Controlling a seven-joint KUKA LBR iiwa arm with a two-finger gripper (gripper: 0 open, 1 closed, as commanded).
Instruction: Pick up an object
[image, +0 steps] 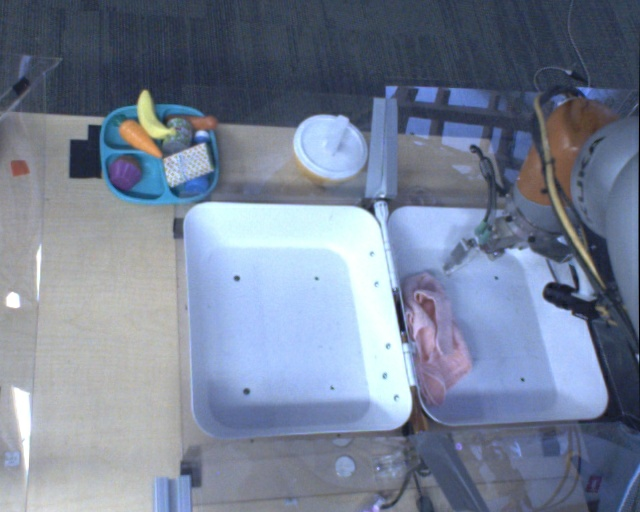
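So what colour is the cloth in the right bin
Pale pink cloth, seen in the camera view.

Grey arm (600, 190) reaches in from right, wrist bent leftward.

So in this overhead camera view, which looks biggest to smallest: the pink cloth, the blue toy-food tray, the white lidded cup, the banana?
1. Pink cloth
2. Blue tray, close to the cloth, so that order is unsure
3. White lidded cup
4. Banana
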